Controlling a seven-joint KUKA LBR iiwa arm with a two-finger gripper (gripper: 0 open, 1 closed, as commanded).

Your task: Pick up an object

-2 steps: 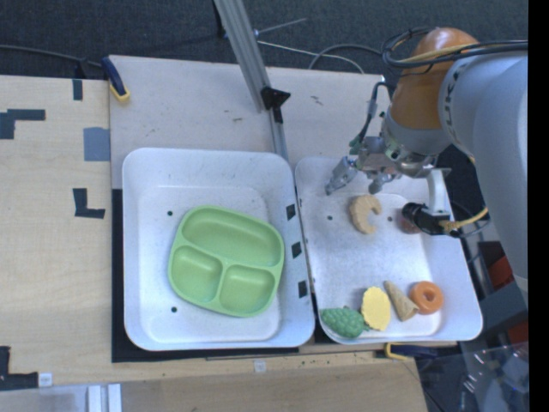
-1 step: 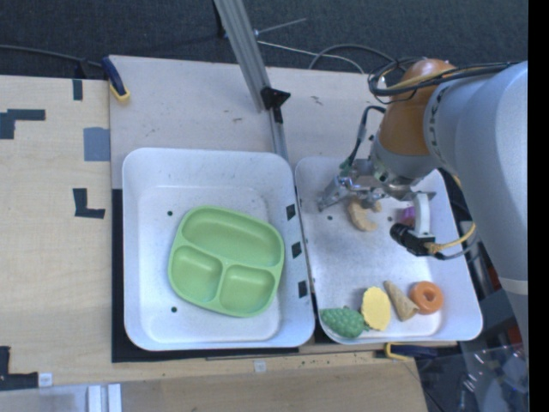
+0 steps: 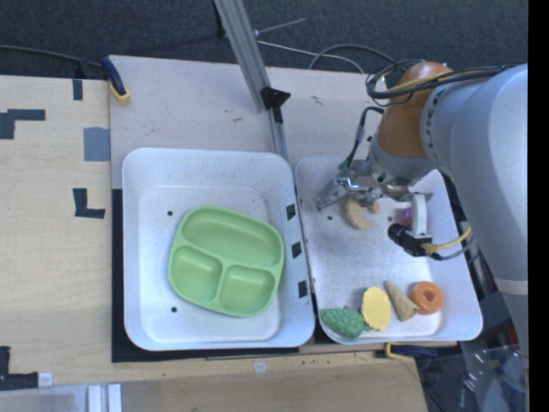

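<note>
Toy foods (image 3: 377, 309) wait far below our tool (image 3: 350, 194), which hangs by a tan piece (image 3: 358, 214), grip unclear.

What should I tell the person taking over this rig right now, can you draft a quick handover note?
Gripper: low in the right bin, at a tan object; grasp unconfirmed.
Along that bin's near edge: green item, yellow item, tan cone, orange ring.
Left bin: green divided plate.
Done: nothing visibly lifted.
Left: secure one object and raise it.
</note>
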